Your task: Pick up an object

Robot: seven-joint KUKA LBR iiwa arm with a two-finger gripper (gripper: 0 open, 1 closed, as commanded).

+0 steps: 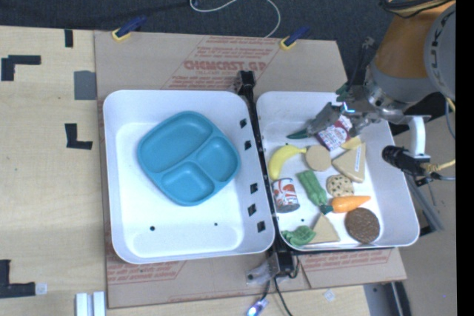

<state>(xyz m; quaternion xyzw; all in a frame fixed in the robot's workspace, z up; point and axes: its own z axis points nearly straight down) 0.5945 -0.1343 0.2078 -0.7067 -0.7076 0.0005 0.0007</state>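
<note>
At the frame's lower right, the right bin [396,229] crowds one brown cookie [363,224], one carrot [348,203] and one banana [284,158] (open room only along its upper edge). Farther up, the gripper [320,122] spreads its fingers, released, over a red-and-white packet [333,135].

In my right bin [396,229] lie a yellow banana [284,158], a small can [286,195], a cheese wedge [352,162], an orange carrot [348,203] and a brown round cookie [363,225], crowded together.

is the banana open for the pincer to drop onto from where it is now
Probably yes: the banana lies uncovered at the right bin's left side, with nothing over it, and the pincer hovers just up and right of it.
</note>
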